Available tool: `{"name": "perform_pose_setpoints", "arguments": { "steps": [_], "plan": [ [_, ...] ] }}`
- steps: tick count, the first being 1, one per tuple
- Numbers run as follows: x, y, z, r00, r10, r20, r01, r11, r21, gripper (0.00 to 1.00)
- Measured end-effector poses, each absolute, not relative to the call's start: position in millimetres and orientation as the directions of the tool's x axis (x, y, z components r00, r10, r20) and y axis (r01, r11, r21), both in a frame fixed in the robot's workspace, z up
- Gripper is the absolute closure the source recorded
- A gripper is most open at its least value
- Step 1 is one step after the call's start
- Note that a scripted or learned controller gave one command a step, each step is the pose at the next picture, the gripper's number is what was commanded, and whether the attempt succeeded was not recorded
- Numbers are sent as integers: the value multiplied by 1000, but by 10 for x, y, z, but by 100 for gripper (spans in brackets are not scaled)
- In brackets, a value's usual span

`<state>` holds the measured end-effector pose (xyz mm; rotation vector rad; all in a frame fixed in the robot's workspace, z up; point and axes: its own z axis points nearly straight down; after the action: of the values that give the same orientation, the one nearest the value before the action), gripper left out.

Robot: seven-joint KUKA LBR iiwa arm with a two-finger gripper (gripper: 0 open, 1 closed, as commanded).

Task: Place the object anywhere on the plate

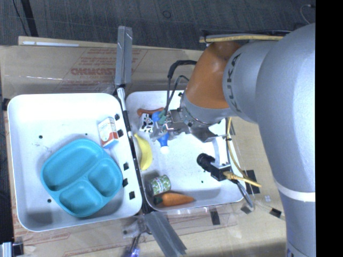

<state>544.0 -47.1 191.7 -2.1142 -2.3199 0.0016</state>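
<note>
A blue three-compartment plate (81,177) lies in the left bin, toward its front. The gripper (161,128) hangs over the rear left part of the right bin, above a cluster of small items: a black-and-white spotted piece (146,123), a blue piece (163,141) and an orange piece (143,112). The blue piece sits right under the gripper's tip; whether it is touched is unclear. The arm's grey and orange wrist hides the bin's rear right part.
A small red-and-white carton (108,131) stands in the left bin (32,111) just behind the plate. In the right bin (187,167) lie a banana (143,151) along the left wall, a green can (159,184) and a carrot (174,199) at the front.
</note>
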Motion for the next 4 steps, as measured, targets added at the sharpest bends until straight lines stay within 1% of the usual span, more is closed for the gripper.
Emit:
{"name": "perform_pose_setpoints", "arguments": {
  "steps": [1, 2, 3, 4],
  "plan": [
    [4942, 257, 1940, 102, 995, 0, 995, -102, -9, 100],
    [4759, 837, 1900, -203, 979, 1, 979, 203, -8, 100],
    [4760, 833, 1902, -202, 979, 1, 979, 202, -7, 0],
    [4760, 833, 1902, -202, 979, 1, 979, 202, -7, 0]
  ]
}}
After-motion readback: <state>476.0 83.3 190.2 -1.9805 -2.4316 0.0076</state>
